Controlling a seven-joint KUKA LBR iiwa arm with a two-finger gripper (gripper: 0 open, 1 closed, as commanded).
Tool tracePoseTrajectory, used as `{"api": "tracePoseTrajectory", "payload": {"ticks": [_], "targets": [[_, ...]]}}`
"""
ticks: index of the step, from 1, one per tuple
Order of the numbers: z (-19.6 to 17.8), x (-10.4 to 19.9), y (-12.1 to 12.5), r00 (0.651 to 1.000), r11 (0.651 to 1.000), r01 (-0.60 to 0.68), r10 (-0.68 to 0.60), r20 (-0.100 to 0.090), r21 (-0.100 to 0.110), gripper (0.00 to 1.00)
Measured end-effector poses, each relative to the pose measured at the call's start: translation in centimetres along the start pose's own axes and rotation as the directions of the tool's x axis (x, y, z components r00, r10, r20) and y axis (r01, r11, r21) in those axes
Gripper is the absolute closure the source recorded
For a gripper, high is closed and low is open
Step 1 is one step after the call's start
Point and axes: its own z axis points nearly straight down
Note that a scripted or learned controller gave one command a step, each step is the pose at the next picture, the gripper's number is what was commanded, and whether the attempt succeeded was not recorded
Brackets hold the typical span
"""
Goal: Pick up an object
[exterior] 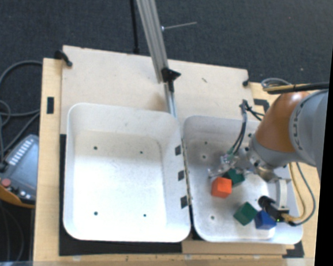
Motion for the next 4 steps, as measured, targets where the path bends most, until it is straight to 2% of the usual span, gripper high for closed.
{"api": "tracePoseTrajectory", "payload": {"ticks": [1, 2, 3, 4], "targets": [[-1.2, -0.1, 0.0, 1.000, 1.000, -0.006, 0.006, -0.002, -0.003, 1.00], [-10.4, 7.8, 1.9, 1.000, 1.000, 0.007, -0.007, -0.009, 0.000, 1.00], [-9.9, 13.1, 0.5, 1.000, 1.000, 0.005, -0.005, -0.009, 0.010, 1.00], [-11.2, 20.7, -4.5, 1.000, 1.000, 0.007, -0.007, -0.011, 0.010, 1.00]]}}
